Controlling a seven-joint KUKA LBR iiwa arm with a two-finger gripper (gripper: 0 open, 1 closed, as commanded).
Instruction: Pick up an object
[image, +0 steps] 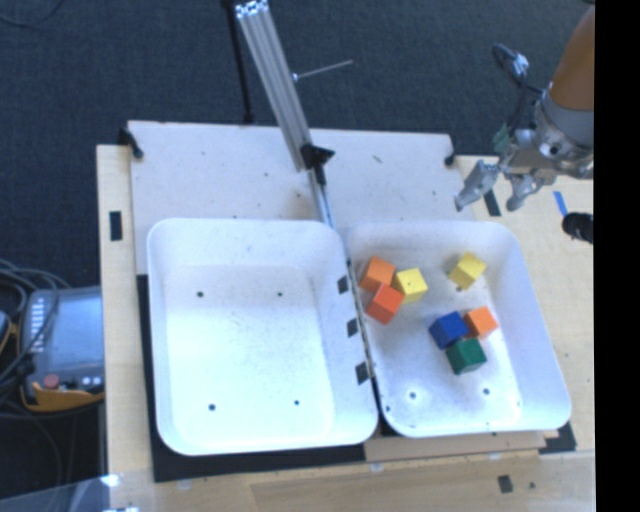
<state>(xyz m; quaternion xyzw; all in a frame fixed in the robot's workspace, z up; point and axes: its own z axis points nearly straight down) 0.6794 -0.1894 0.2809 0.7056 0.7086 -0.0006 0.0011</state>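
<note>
Gripper (497, 194), two grey metal fingers, sits above the far right corner of the right shallow white plastic bin (535, 300), just outside its top rim. Fingers are spread apart, nothing between them. The grey arm with its orange band (575, 70) enters from the upper right.

Edges: the right bin's far rim runs directly below the gripper; its left wall butts against the left shallow white plastic bin (160, 330) along a seam with small black clips. A slanted aluminium extrusion post (280, 85) rises at the far end of that seam, well left of the gripper. Open room in the right bin: bare floor along the near side and the far right corner.

Blocks, all down-left of the gripper, on the right bin's floor:
- small yellow cube (466, 270), nearest, alone near the far right.
- yellow cube (410, 284) touching two orange cubes (379, 272) and (384, 303), by the left wall.
- blue cube (448, 329), small orange cube (481, 321) and green cube (466, 355), clustered mid-bin, touching.

Left bin floor shows speckles and a few dark dots.
</note>
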